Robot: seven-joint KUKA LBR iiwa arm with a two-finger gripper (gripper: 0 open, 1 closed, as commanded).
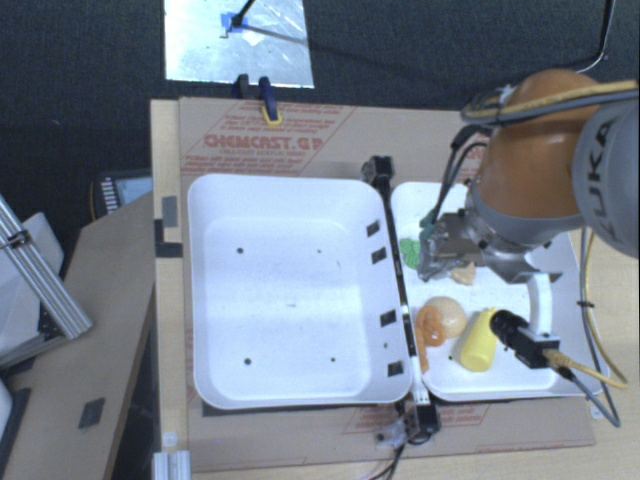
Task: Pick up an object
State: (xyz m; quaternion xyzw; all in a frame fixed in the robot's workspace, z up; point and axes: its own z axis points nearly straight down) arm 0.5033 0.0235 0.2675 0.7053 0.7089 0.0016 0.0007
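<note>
The arm reaches from the right over the right bin [415, 203]. My gripper [440, 261] hangs low over that bin's middle, its fingertips hidden by the wrist. A green object [409, 252] peeks out just left of the gripper. A small tan piece [463, 275] lies right under the wrist's edge. Nearer the front sit an orange, roundish object [439, 321] and a yellow cylinder [477, 342], both apart from the gripper.
The left bin [215, 198] stands beside the right one, with a black clipped divider [385, 258] between them. Both rest on a cardboard sheet [270, 133]. A metal plate [240, 28] lies at the back.
</note>
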